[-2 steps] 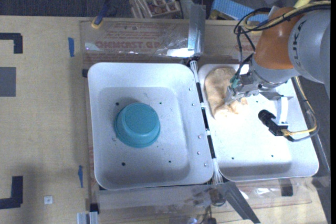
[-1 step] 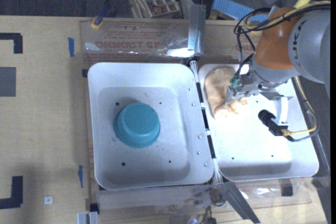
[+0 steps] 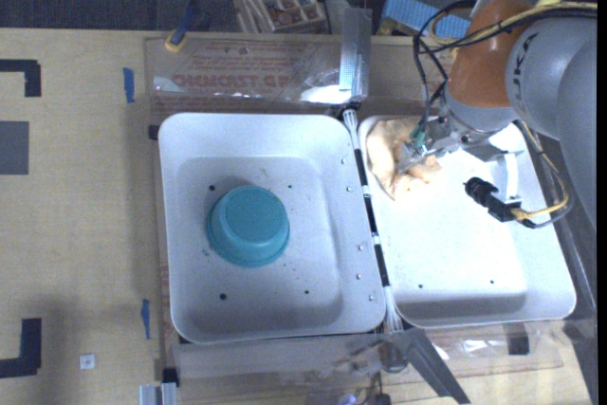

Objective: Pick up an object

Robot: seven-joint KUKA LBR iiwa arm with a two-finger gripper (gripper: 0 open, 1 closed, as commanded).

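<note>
The arm [image 3: 541, 71] is reaching into the right bin [image 3: 493, 299] from the right, and its gripper [image 3: 420, 147] is sitting low over a pale tan, crumpled-looking object [image 3: 394, 161] at that bin's far left corner, close against the wall shared with the left bin [image 3: 180, 204]. Whether the claw is open or closed cannot be told; its tip is blurring into the object beneath it.

To do this step well, the arm is probably needing to centre over the object's thickest part, away from the bin wall, close firmly, then lift straight up so the soft shape is not dragging on the rim.

The object is looking limp and irregular, cream to light orange, with folds. A teal bowl [image 3: 248, 225] is lying upside down at the middle of the left bin, well apart.
</note>
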